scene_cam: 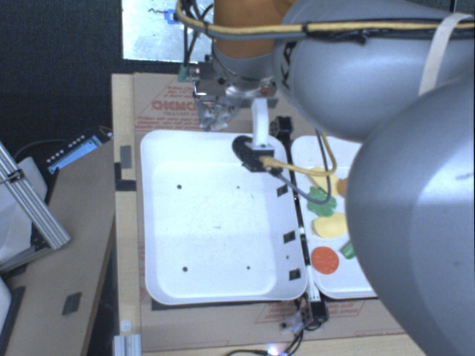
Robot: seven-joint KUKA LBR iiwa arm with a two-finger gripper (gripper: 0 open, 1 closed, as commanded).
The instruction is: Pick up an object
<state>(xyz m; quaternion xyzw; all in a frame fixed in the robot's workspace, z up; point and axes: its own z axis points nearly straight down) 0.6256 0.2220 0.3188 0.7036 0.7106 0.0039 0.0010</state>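
Note:
My gripper (pixel 213 114) hangs below the orange band and grey wrist, over the far edge of the left bin (pixel 171 221), near its back middle. From this angle its state is unclear, and I see nothing held in it. A white bracket with a black part (pixel 250 154) and a yellow cable hangs beside it, over the left bin's back right corner. The loose objects lie in the right bin (pixel 349 291): a yellow piece (pixel 320 176), a green piece (pixel 321 203), a second yellow piece (pixel 330 227), a red-orange disc (pixel 324 259) and a small green bit (pixel 346 251).
The big grey arm covers most of the right bin and the view's right side. A black divider with clips (pixel 297 236) runs between the bins. A brown board (pixel 159 102) lies under the bins. Metal rails (pixel 30 206) stand at the left.

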